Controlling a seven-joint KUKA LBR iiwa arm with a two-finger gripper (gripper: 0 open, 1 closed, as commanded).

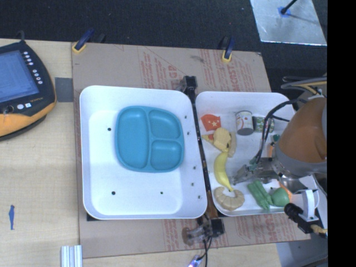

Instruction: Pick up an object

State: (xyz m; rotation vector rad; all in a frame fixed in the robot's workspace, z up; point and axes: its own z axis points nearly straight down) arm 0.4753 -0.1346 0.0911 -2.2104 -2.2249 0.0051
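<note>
Printed cardboard (pixel 167 65) under two bins, lettering too faint to read, claw (pixel 245 174) apparently apart above banana (pixel 222 171).

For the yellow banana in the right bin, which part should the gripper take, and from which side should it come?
Probably the middle of the banana, from straight above, fingers closing across its narrow width. It lies flat and lengthwise, curved and slim there. Its lower end touches a doughnut-like piece and its upper end meets a pale toy, so both ends are crowded.
</note>
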